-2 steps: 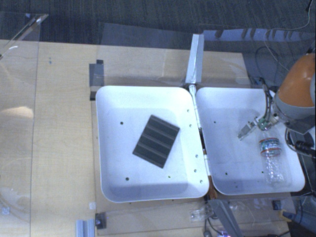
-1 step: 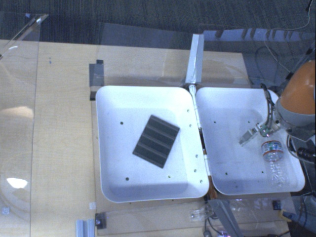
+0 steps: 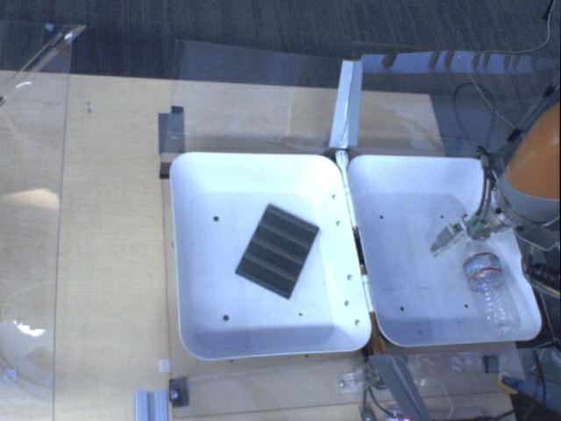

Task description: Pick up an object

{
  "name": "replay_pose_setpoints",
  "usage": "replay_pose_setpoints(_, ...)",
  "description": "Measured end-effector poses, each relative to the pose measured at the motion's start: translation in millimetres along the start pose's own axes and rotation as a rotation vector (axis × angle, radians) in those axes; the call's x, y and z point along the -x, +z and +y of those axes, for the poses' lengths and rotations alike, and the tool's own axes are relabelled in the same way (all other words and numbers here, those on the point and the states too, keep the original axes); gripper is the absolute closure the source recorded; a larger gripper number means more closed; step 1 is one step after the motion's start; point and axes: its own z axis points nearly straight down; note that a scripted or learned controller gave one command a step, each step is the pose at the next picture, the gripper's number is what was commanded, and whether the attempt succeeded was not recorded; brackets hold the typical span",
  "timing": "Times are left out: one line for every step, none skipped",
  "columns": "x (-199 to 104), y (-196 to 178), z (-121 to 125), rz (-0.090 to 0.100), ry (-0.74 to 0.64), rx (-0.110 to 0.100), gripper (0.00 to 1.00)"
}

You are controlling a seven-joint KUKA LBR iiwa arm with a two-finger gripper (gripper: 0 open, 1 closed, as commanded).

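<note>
Bench [image 3: 96, 235] of pale wood runs under everything, with two shallow white bins set side by side on it, edges touching along the middle. Left bin [image 3: 202, 323] carries a single dark ribbed pad [image 3: 278, 250], a flat rectangle with grooves along its length, lying tilted near the bin's centre and well apart from anything else. Right bin [image 3: 394, 200] has the action in it. From the right edge the grey arm [image 3: 526, 196] leans in over this bin's far right side, its orange band a rounded bulge above the wrist, and the wrist angles down and to the left toward the bin floor. At its end the gripper [image 3: 447, 237] sits low over the white surface, roughly in the right half of that bin; it is small and pale against the plastic, and whether it is spread or pressed together I cannot tell from where I stand. Nothing shows between its tips. Just beside it, below and to the right, lies a clear plastic bottle [image 3: 487, 286] on its side along the bin's right wall, near the gripper but apart from it.
</note>
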Motion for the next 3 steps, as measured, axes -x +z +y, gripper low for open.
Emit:
replay_pose_setpoints(-5,21,-12,-0.003,-0.04,0.004,0.0)
replay_pose_setpoints(-21,21,-53,-0.004,-0.059,0.005,0.0)
replay_pose_setpoints(-10,21,-21,-0.003,-0.126,0.002,0.0)
